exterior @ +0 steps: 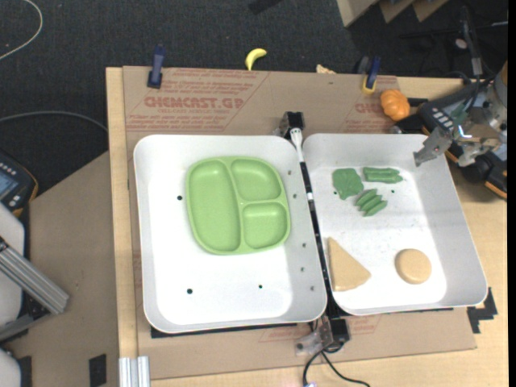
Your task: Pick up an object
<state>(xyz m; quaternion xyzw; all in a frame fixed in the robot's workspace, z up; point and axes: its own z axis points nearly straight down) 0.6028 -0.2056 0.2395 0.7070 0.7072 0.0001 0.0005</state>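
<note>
The right bin (451, 240) holds a green leafy piece (347, 182), a green pod (381, 175), a smaller green piece (371, 201), a tan wedge (347, 268) and a tan round disc (413, 265). In the left bin (161, 240) lies a green divided plate (238, 205). My gripper (435, 142) hovers over the right bin's far right corner, up and to the right of the green pieces, with nothing seen in it.
An orange toy (393, 103) lies on the cardboard behind the right bin, close to the arm. A yellow banana (255, 56) lies past the board's far edge. Blue clamps (156, 68) (371, 72) grip the board's back edge.
</note>
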